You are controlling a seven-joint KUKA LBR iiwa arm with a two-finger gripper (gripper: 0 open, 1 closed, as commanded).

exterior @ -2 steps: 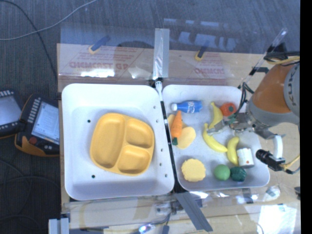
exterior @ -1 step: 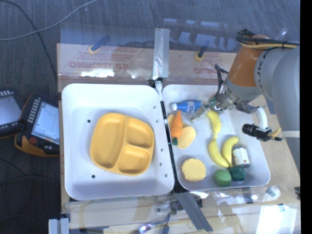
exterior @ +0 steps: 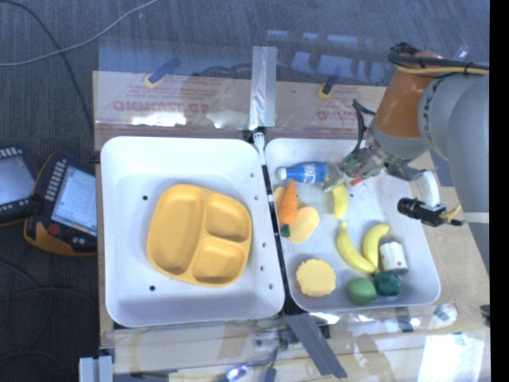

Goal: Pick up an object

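Observation:
The right bin (exterior: 421, 229) holds several toy foods. A blue bottle (exterior: 306, 172) lies at its far left, with an orange carrot (exterior: 289, 203) and a pale yellow lump (exterior: 305, 223) just below it. A small yellow piece (exterior: 340, 201) lies near the middle. Toward the front lie two bananas (exterior: 350, 249) (exterior: 374, 241), a white can (exterior: 392, 257), a ridged yellow disc (exterior: 316, 277), a green lime (exterior: 361, 290) and a dark green piece (exterior: 388, 284). My gripper (exterior: 351, 169) hangs low over the bin's far side, just right of the bottle and above the small yellow piece.
The left bin (exterior: 127, 173) bears a yellow divided plate (exterior: 203, 233). A raised ridge (exterior: 270, 213) separates the two bins. The grey arm with its orange band (exterior: 406, 102) crosses the right bin's far right corner. A pendant (exterior: 60, 205) lies on the floor at left.

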